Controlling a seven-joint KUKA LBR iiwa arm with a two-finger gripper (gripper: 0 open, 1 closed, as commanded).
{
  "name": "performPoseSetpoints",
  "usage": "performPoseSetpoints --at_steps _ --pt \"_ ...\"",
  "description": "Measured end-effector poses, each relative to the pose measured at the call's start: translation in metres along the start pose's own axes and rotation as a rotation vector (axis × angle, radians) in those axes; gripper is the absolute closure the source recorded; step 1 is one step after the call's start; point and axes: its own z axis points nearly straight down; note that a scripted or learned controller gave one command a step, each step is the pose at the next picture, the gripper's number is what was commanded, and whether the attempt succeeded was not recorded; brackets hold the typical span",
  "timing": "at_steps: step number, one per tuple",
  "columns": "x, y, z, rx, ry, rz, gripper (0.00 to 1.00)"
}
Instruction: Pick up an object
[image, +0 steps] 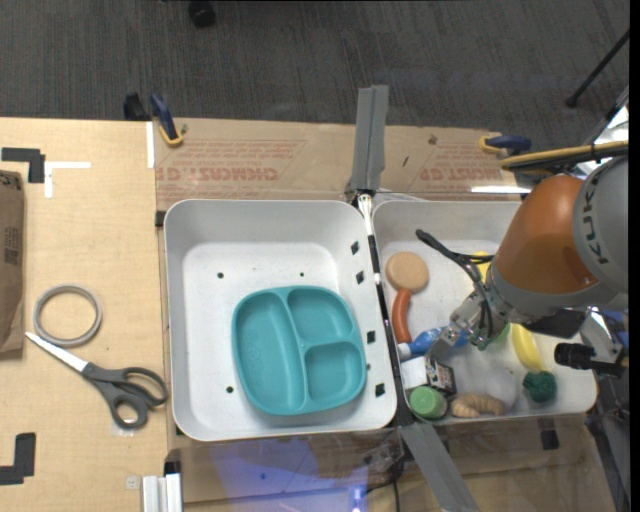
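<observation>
Several toys in right bin (570, 405); gripper (452, 345) (finger state unclear) just above blue object (423, 341).

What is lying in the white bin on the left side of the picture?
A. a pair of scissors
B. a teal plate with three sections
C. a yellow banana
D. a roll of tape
B. The teal plate with three sections lies inside the left bin, while the scissors and the roll of tape sit outside it on the bench.
</observation>
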Motion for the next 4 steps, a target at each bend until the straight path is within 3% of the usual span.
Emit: performPoseSetpoints --at_steps 1,2,3,4 --pt "-0.065 -0.02 -0.06 0.0 0.0 0.023 0.0" --pt "-0.098 0.017 -0.013 -0.017 -0.016 0.032 0.0" --pt "-0.137 0.036 -0.001 -0.001 -0.003 -0.074 0.0" --pt "-0.137 0.038 -0.012 -0.002 -0.008 -0.078 1.0"
